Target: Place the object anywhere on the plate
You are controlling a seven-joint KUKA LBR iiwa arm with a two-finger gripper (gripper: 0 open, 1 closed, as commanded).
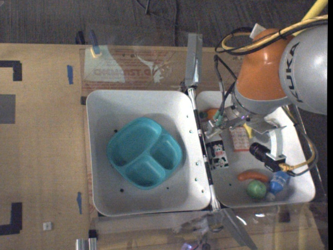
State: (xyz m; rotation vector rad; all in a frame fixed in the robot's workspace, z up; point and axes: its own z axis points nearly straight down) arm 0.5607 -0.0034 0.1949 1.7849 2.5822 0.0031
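Over the bench [41,139]: we're looking down at a slant on two shallow white bins sitting side by side.
Left bin [104,108]: it carries the teal plate [145,152], a sectioned dish with three compartments, lying near the middle, nothing resting on it.
Right bin [302,186]: busier over here, a green ball [256,189] near the front, an orange carrot-shaped piece [253,176] just behind it and touching or nearly so, a blue item [278,183] just beside the ball on the right.
More in the right bin: a small white card with red print [239,138], the print too small to read, and a bit of orange [212,113] peeking out at the back under the arm.
Arm [291,61]: reaching in from the right, big orange band over the wrist, grey link beside it with "KUKA" lettered on its side, reading sideways.
Gripper [217,152]: down at the left edge of the right bin, hard against the divider between the bins.
Fingers: can't tell how far apart they stand, and no object can be made out between them.
Writing at the back: a clear sheet [125,66] behind the left bin shows mirrored lettering, not legible.
Blue tape [69,74]: short strips on the bench, left of the sheet.
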